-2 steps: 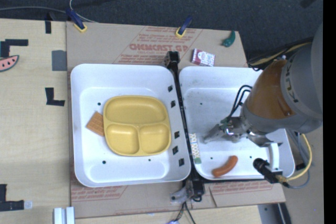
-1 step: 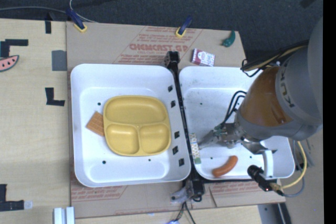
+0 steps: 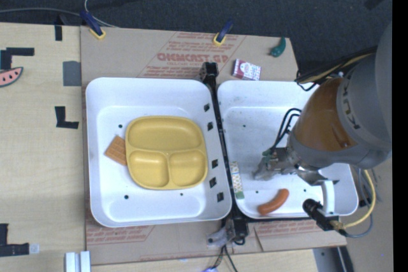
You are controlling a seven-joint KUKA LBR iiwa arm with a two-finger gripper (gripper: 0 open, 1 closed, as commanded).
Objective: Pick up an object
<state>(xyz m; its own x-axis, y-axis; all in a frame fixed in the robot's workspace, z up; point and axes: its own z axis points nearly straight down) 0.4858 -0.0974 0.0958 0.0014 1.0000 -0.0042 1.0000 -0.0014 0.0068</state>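
Observation:
An orange sausage-shaped toy [image 3: 273, 201] lies near the front edge of the right bin [image 3: 248, 111]. My gripper [image 3: 266, 165] hangs low over the right bin's floor, just above and left of the sausage, not touching it. A yellow divided plate [image 3: 167, 151] sits in the middle of the left bin [image 3: 105, 105], with a tan cracker-like piece [image 3: 116, 150] tucked under its left rim. The arm's grey body and orange band [image 3: 325, 124] cover the right part of the right bin.
A small striped strip [image 3: 236, 180] lies along the right bin's left wall. On the cardboard behind the bins sit a small red-and-white packet [image 3: 245, 69] and a green piece [image 3: 278, 47]. Black clips line the divider between the bins.

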